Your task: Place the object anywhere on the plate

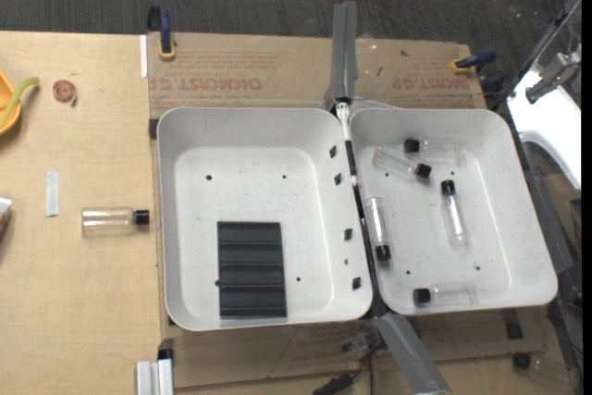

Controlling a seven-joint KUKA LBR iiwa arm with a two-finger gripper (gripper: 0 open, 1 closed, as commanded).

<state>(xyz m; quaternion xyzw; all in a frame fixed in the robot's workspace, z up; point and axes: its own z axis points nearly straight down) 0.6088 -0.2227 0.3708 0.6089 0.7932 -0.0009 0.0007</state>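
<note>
Jaws: whether they are spread or pressed together cannot be told from this view.

A light wooden table (74,291) carries everything. On it lies a brown cardboard sheet (277,69), held at its far edge by a blue clamp (157,21) on the left and another clamp (472,62) on the right. Two shallow white bins sit side by side on the cardboard, touching along their inner walls. A grey bar (344,51) runs from the far edge to the seam between them.

The left bin (185,134) holds the black ribbed plate (250,269), lying flat near the bin's front wall with nothing on it.

The right bin (504,148) holds the clear, black-capped vials, all lying on their sides and well apart from the plate. One vial (453,216) lies near the middle. A far pair (396,160) lies close together, with its two caps just beside each other. A left vial (377,222) rests along the inner wall. A front vial (446,295) lies by the near wall.

On the bare table, left of the bins, lies a spare vial (109,218). Farther left are a pale strip (52,194), a small reddish disc (63,91) and an orange object (7,106) cut off by the edge.
</note>
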